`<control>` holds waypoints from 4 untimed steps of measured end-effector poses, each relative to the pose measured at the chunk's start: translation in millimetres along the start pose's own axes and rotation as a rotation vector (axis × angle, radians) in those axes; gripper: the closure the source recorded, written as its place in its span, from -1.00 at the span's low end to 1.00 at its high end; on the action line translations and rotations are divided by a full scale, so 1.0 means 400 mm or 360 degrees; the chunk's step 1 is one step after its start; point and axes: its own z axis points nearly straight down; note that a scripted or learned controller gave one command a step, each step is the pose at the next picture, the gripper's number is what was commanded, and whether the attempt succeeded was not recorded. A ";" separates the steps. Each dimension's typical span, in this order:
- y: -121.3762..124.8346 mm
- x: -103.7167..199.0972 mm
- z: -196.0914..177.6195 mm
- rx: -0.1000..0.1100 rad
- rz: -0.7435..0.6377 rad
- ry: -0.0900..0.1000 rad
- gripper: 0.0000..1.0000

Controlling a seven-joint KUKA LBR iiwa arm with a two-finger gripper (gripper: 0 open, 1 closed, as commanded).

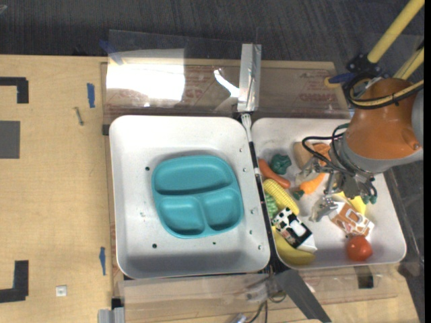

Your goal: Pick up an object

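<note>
My gripper [326, 204] hangs low inside the right bin [390, 247], under the arm's orange band [380, 132]. Toy food lies around it. A small orange piece [311, 184] is just to its upper left. An orange-and-white carton [353, 221] lies just to its right, and a red tomato [359, 248] sits below that. To the left lie a corn cob [280, 195], a black-and-white cow-patterned block [291, 226] and a banana [296, 252]. A carrot [273, 174] and a green piece [281, 161] lie further up. The wrist hides what is directly beneath it.
The left bin [128, 247] holds a teal divided plate [196, 194]. A clear plastic sheet and a metal divider post [248, 78] stand behind the bins. Yellow rods [397, 25] and cables sit at the upper right. The wooden bench [50, 180] spreads to the left.
</note>
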 end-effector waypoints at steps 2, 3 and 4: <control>0.013 -0.051 0.024 -0.0001 0.0019 0.0013 1.00; 0.013 -0.050 0.026 -0.0002 0.0019 0.0015 -1.00; 0.009 -0.126 0.054 -0.0003 0.0022 0.0021 -1.00</control>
